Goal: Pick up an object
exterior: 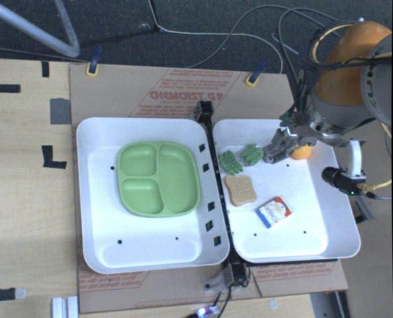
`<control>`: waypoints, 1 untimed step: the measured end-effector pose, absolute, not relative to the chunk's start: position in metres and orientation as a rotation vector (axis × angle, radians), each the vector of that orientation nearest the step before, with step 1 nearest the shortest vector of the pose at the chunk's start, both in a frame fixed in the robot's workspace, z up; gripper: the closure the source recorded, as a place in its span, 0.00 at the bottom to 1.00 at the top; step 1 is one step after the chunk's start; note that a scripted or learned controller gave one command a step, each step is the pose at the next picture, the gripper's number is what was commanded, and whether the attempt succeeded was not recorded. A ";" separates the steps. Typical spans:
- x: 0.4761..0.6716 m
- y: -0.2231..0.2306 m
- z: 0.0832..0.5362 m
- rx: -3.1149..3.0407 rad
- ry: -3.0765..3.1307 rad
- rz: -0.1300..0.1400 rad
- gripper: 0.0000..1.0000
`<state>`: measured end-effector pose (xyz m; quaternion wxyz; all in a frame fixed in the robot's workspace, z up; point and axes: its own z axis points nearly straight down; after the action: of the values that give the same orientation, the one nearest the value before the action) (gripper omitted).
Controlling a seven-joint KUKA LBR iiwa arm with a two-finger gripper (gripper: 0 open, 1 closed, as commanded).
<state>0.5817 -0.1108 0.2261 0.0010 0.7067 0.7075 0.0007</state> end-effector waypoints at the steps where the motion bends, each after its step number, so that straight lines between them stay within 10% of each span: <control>1: 0.584 -0.062 0.235 2.216 2.228 0.001 1.00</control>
<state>0.5844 -0.0617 0.2345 -0.0006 0.7052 0.7090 0.0003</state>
